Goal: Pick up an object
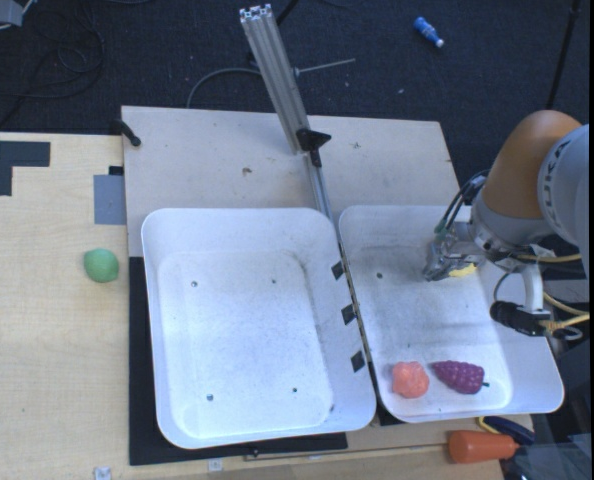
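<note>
The gripper (443, 267) is low over the right bin (402, 308), near its far right part; a small yellow object (464, 265) lies just beside it, on the arm's side, partly hidden; whether it is gripped I cannot tell. The other candidates, an orange-pink object (410, 379) and a purple grape bunch (459, 375), lie well apart from the gripper, toward the near rim; the bunch's long axis runs along this rim.
</note>
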`<state>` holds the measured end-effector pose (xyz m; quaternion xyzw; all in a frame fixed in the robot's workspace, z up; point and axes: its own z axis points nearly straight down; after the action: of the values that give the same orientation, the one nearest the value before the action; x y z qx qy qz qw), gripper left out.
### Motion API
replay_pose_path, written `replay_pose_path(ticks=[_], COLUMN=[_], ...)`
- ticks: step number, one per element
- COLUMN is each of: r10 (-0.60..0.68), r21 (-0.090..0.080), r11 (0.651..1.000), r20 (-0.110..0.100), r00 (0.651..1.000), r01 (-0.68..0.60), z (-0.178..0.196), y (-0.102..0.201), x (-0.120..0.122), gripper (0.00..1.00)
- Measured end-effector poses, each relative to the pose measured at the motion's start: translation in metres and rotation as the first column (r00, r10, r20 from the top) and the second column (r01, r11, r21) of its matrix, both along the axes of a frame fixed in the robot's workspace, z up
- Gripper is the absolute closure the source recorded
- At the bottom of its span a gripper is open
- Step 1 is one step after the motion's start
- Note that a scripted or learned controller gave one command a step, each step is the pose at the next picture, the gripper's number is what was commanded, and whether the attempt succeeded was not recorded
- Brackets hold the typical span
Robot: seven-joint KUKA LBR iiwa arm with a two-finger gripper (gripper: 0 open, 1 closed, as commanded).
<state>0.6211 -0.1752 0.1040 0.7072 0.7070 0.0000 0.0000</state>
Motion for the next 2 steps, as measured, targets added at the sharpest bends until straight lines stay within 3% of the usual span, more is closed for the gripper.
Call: replay_pose_path(ticks=[2], r10=[0.001], r21=[-0.001], r11=[1.000], r20=[0.004], r00=[1.000], r01=[-0.001], z=[0.095], y=[-0.014], x=[-0.003], gripper=[1.00])
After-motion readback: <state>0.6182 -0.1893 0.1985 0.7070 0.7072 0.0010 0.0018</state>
